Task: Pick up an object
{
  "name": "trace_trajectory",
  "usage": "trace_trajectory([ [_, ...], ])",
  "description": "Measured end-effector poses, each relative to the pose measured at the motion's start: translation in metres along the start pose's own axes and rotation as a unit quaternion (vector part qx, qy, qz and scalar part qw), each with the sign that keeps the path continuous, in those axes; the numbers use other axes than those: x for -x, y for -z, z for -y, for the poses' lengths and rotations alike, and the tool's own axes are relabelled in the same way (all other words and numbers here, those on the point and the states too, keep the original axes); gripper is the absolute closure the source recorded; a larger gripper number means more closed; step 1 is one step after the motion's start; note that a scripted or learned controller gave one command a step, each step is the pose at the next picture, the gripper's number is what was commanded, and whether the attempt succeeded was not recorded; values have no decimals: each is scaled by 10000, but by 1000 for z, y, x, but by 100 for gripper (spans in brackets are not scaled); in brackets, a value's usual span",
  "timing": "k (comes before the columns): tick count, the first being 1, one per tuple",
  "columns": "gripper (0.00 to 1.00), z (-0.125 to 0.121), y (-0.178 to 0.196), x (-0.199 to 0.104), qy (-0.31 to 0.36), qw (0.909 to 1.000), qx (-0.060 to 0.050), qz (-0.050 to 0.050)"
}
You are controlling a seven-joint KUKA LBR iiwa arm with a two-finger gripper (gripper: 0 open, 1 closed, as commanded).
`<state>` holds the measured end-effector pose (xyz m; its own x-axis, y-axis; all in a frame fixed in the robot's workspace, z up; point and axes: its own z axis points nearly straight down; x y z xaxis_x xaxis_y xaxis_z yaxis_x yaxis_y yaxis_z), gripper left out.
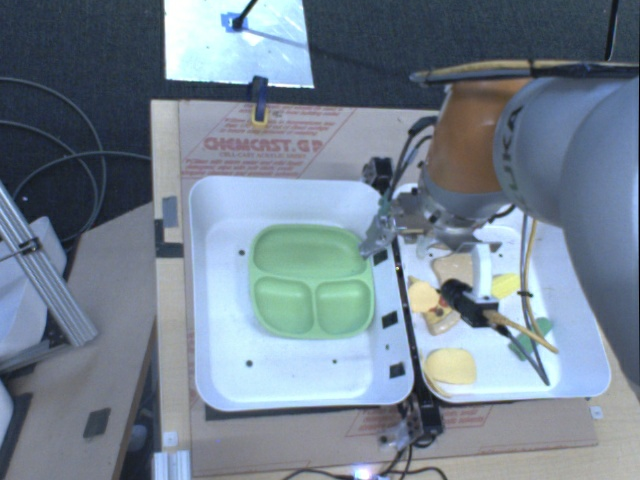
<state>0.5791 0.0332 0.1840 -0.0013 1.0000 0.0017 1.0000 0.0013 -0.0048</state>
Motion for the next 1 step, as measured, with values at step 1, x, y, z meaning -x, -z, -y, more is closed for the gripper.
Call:
trace_trajectory([
  [1, 0, -79, 9, -70, 47, 10000, 72, -5],
])
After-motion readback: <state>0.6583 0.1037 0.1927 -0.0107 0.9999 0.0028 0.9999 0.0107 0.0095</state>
